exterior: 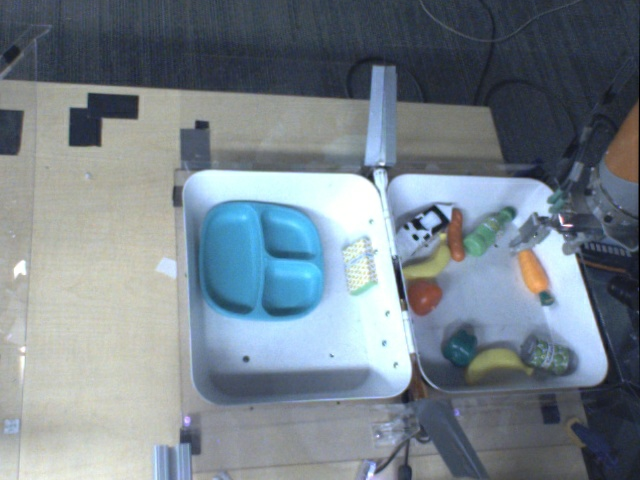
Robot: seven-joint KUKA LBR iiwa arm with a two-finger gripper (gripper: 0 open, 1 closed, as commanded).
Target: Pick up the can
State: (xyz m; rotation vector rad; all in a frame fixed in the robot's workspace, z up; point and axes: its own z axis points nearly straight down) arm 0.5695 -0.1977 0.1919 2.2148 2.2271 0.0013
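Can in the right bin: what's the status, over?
Tool hovering at right bin's far right edge, holding nothing. Can lying in near right corner, untouched. Banana touching its left side.

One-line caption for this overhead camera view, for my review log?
The end effector hovers at the right bin's far edge, the can lying at its near corner; a blue plate sits in the left bin.
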